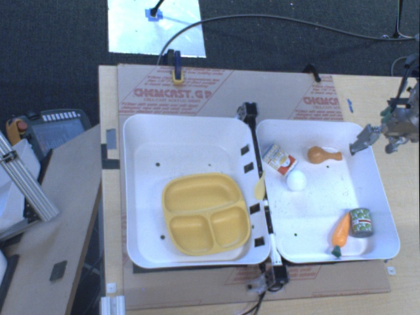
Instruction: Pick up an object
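The right bin (377, 176) holds several small items. A brown drumstick-shaped toy (323, 155) lies near its far side, and beside it sit a white and red carton (278, 159) and a white ball (296, 180). An orange carrot (340, 231) and a green can (360, 222) lie in the near right corner. My gripper (377, 143) hangs over the bin's far right rim, to the right of the drumstick toy. It is open, with nothing between its fingers.
The left bin (147, 149) holds a yellow divided plate (205, 212). A black clip strip (252, 169) runs along the seam between the bins. A tablet and an aluminium bar lie off the bench at the left.
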{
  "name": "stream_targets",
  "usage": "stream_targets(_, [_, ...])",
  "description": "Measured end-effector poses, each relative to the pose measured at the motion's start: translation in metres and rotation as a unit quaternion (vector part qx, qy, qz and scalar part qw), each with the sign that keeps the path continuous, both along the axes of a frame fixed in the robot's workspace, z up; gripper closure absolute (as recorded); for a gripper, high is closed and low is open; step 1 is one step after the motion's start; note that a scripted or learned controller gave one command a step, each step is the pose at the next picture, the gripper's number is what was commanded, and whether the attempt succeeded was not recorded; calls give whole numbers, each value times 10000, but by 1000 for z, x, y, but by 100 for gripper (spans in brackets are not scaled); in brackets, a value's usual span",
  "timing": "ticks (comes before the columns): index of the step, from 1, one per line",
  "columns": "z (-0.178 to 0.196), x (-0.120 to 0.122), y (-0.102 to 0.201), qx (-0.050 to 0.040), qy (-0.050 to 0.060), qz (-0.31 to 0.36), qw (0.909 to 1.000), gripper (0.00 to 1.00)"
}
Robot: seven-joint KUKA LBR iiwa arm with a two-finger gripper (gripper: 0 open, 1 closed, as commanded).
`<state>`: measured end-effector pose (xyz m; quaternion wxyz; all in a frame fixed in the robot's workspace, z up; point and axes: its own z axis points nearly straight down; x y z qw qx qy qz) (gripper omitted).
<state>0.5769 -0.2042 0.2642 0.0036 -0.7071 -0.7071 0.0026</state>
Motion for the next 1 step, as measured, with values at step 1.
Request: stream_targets(1, [6,2,1,-13,-53,17,10000,0])
